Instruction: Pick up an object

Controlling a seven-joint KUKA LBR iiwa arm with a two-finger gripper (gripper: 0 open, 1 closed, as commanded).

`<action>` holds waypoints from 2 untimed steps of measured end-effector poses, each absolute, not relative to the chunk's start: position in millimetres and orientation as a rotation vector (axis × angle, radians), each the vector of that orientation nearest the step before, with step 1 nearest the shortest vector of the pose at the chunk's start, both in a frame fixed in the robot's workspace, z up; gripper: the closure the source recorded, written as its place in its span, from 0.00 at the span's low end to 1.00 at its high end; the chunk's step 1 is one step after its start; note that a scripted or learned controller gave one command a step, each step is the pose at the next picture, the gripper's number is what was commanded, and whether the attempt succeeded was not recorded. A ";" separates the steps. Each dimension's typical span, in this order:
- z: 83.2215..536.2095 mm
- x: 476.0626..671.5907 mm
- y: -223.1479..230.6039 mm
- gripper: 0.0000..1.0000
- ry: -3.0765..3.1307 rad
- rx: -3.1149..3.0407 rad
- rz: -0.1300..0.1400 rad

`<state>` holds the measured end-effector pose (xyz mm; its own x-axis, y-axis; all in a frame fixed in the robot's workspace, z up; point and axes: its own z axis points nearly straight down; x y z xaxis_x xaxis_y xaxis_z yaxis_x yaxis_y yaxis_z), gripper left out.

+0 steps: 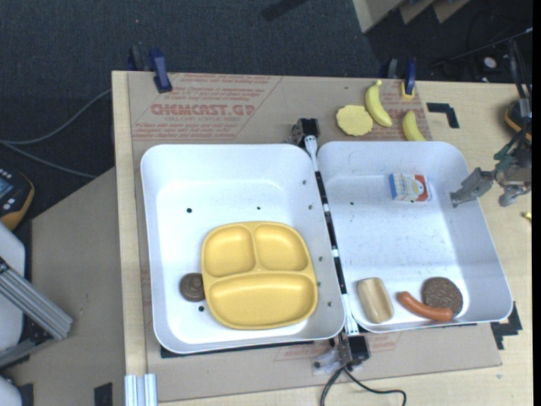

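My gripper [483, 184] sits at the right bin's [473, 252] right rim, fingers spread and empty. Nearest pick is the small white carton with red and blue print [409, 187], lying just left of it in the far part of that bin. I'd centre over it, align the fingers across its short side, then descend.

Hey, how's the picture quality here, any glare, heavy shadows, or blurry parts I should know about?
Camera view: lighting is even and soft; the white bins look bright but keep detail, with no hard glare; the yellow tray casts only a faint shadow; the gripper at the right edge looks slightly soft, and the small carton is too blurry to read.
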<state>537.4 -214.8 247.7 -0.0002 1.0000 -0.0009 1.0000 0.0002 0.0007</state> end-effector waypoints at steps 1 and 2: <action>76.2 582.7 -151.2 0.00 2.234 2.218 -0.001; 86.0 648.5 -218.1 0.00 2.227 2.224 0.007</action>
<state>648.5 -218.1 86.0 -0.0013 1.0000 0.0075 1.0000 0.0013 -0.0009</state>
